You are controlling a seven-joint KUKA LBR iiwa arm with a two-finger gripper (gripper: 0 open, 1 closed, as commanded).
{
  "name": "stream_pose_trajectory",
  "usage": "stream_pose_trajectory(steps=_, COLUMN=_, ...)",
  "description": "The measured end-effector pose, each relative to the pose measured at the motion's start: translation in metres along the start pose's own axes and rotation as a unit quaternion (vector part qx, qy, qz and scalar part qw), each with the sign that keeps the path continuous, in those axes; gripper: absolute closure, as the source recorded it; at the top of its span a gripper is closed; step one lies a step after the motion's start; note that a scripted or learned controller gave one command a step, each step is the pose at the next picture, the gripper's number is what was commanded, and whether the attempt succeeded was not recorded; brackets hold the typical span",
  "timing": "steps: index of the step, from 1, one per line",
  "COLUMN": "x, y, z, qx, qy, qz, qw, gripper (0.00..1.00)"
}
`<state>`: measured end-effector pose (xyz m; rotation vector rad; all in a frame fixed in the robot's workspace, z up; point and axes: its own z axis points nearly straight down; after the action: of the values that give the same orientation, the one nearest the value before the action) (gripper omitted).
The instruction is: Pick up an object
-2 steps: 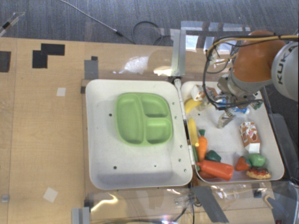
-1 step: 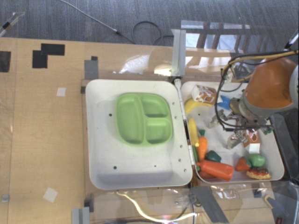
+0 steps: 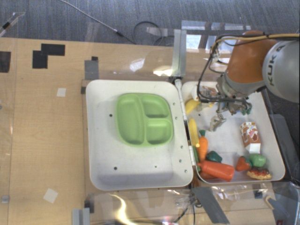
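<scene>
Orange and glossy, the big plastic carrot point(image 3: 217, 170) lies along the near wall of the right bin point(image 3: 276, 146), its green stub end pointing toward the divider. Beside it, a smaller carrot point(image 3: 202, 146) stands on end next to a long yellow corn cob point(image 3: 192, 131), and a banana point(image 3: 191, 106) curves in the far corner. Over on the other side, a little carton point(image 3: 250, 136) with a white base lies flat; below it a red pepper point(image 3: 242, 163), a green round piece point(image 3: 258, 161) and a flat pastry-like toy point(image 3: 258, 174) cluster together. The end effector point(image 3: 218, 122) hangs above the bare white floor of that bin, fingers pointing down with nothing between them; whether they are spread I cannot tell. In the left bin point(image 3: 101, 163), a smooth green divided plate point(image 3: 144, 119) lies in the middle. The table point(image 3: 42, 139) is pale wood.
</scene>
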<state>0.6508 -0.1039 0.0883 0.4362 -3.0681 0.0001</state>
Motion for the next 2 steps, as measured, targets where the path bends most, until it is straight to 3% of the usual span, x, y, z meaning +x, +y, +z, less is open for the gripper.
stream_pose_trajectory(steps=1, x=0.100, y=0.001, z=0.002, qx=0.004, qy=-0.026, qz=0.043, qw=0.9987, gripper=0.00)
stream_pose_trajectory(steps=2, x=0.044, y=-0.092, z=0.001, qx=-0.001, qy=-0.018, qz=0.092, qw=0.9956, gripper=0.00)
